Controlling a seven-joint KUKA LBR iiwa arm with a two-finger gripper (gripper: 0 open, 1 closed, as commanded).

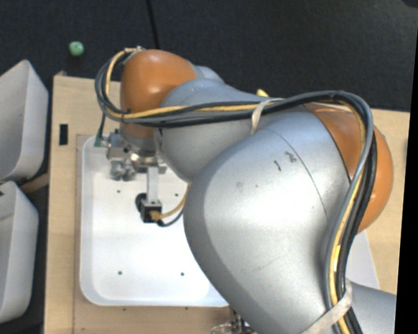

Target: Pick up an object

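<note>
One look down at the bench [61,259] and most of what I see is arm [276,226]. Its grey bulk comes in from 3 o'clock and fills the frame from 5 o'clock up past the centre, with the orange band [155,79] at 11 o'clock. Below that band the gripper [125,165] hangs over the bin [129,264], at the bin's own 11 o'clock corner and close to the rim. I cannot tell how far the gripper is open, nor whether it has hold of anything (it is small and tucked under its own hardware). I cannot tell where the object lies either. The arm hides the bin's whole 3 o'clock side, and the white floor I can see runs from 9 o'clock round to 6 o'clock. Off the bench, at 11 o'clock of the frame, a small green ball [76,47] lies on the dark ground. Two white tubs [11,118] stand at 9 o'clock beside the bench. At 6 o'clock, just beside the bin's rim, a small shiny tangle [228,332] lies on the bench, and I cannot make out what it is.
</note>
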